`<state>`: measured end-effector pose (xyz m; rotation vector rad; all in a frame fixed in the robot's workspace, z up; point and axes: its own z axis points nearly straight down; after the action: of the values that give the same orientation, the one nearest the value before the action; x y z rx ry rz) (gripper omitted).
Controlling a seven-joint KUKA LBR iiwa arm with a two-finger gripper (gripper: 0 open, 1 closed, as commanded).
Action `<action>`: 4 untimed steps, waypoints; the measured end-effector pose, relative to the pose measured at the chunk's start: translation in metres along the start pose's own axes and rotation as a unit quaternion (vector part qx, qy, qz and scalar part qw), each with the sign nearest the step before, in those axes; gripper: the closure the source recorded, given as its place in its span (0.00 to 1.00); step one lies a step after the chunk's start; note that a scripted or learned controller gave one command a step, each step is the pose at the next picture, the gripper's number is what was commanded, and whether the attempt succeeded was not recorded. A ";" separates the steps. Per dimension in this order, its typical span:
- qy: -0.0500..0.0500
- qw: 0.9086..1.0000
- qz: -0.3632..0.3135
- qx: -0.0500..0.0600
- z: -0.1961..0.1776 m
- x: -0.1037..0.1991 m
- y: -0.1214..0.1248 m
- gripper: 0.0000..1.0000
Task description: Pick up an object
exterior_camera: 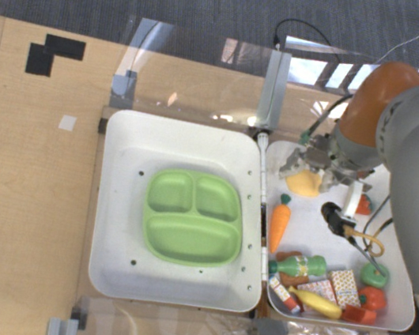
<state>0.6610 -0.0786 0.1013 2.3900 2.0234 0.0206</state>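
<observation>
While the gripper (318, 167) is poised over the yellow toy (304, 183) at the right bin's (401, 310) far left corner, its grip cannot be told.

The toy is judged light, smooth, rounded plastic, likely slippery, best pinched across its middle; a tapered carrot (278, 226) lies nearer, and a green compartment plate (192, 217) is seen in the left bin (108, 265).

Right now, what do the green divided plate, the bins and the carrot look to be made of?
Green divided plate: probably moulded plastic, with an even colour, soft sheen and rounded compartment edges. White bins: likely rigid plastic, smooth and semi-matt with rounded corners. Carrot: seemingly a plastic toy, uniformly orange with a green cap, though too small to confirm.
</observation>
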 end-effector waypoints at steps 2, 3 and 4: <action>0.000 1.000 -0.003 -0.003 -0.013 0.002 0.002 0.00; -0.001 0.999 -0.048 0.004 0.013 -0.010 -0.010 0.00; 0.001 0.999 -0.050 0.000 -0.001 -0.007 -0.008 1.00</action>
<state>0.6524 -0.0839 0.1018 2.2863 2.1393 0.0223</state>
